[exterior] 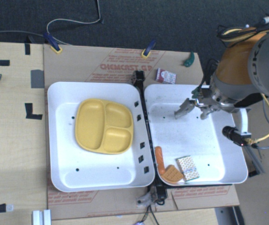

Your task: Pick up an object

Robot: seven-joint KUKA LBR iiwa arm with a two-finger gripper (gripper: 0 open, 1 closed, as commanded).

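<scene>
My gripper [191, 111] hangs over the upper middle of the right bin [219, 139], with its two fingers spread open and nothing between them. Well below it, at the bin's near left corner, lie an orange carrot-shaped piece [159, 157], a tan waffle-like piece [173, 174] and a small patterned white packet [188, 168]. In the left bin [62, 139] lies a yellow divided plate [104, 126].
A small red-and-white packet [165, 76] and a green clip [189, 59] lie on the cardboard behind the right bin. Black clamps [141, 121] join the bins along the middle wall. Yellow clips [148, 50] hold the cardboard's far edge. A cable [73, 22] runs behind.
</scene>
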